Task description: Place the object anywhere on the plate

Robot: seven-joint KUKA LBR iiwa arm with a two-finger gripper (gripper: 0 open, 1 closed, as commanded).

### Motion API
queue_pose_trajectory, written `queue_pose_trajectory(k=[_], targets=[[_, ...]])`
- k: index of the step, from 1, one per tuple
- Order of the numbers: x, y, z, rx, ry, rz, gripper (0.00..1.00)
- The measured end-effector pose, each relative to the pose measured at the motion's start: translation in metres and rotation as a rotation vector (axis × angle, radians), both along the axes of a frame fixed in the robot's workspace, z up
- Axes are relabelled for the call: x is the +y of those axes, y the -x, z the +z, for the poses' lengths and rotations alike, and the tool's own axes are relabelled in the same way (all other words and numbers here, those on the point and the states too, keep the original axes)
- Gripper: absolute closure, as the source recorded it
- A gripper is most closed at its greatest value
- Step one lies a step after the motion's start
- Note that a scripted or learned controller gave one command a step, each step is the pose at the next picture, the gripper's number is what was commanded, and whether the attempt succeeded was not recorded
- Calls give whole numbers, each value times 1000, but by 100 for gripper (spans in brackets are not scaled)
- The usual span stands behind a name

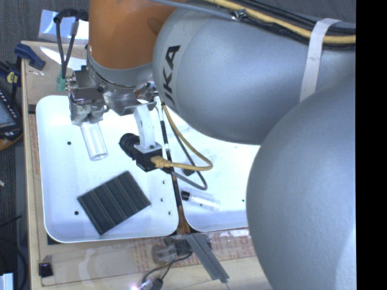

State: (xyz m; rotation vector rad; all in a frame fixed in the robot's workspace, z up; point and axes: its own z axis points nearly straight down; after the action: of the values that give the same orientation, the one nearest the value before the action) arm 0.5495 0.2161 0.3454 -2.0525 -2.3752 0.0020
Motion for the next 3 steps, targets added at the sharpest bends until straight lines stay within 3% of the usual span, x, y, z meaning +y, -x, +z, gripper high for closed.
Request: queue_pose_trajectory(k=[1, 2, 3], targets=[[-52, 74, -5, 1, 0, 31, 100], [-27, -12, 97, -2, -1, 5, 100], [-47, 61, -42, 4, 3, 129, 100]])
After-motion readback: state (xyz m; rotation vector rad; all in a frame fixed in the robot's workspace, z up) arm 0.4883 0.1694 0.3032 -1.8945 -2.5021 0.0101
